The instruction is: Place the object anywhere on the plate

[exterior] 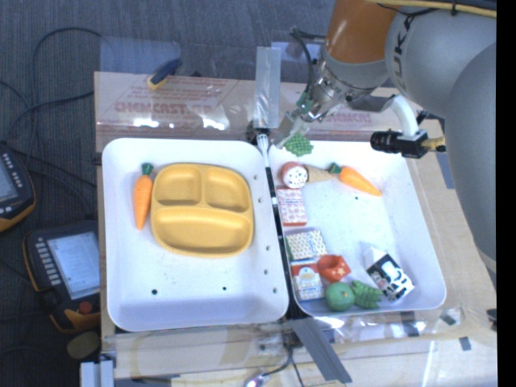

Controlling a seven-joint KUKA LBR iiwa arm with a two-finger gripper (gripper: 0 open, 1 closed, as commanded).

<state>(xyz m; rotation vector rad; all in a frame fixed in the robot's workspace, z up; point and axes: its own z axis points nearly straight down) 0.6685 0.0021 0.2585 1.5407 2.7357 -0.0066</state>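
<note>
At the top edge of the right bin, near the divider between the two bins, the gripper hangs with a small green object at its tip. The fingers appear pinched on this green object, which sits just below them and above the bin's rear rim.

Procedure for the step in hand, as judged from this position:
1. Carry the green object to the left of the fingers, across the divider, toward the yellow plate in the left bin.
2. Keep enough height to pass over the bin walls without contact.
3. Stop over any of the three compartments of the plate; the task allows any spot on it.
4. Lower before release, so that the object does not bounce off the plate's raised ribs.

Caution: an orange carrot lies just beyond the plate's far side from the fingers. Do not overshoot toward it.

Description of the task's thing: the green object is small, with a bumpy, leafy-looking surface, and resembles a toy vegetable. Its exact shape is too small to tell. It is light in appearance, so the grip is likely shallow; move smoothly.

Below the fingers, the right bin holds a second carrot, small printed boxes and other toy foods, all well apart from the path.
</note>
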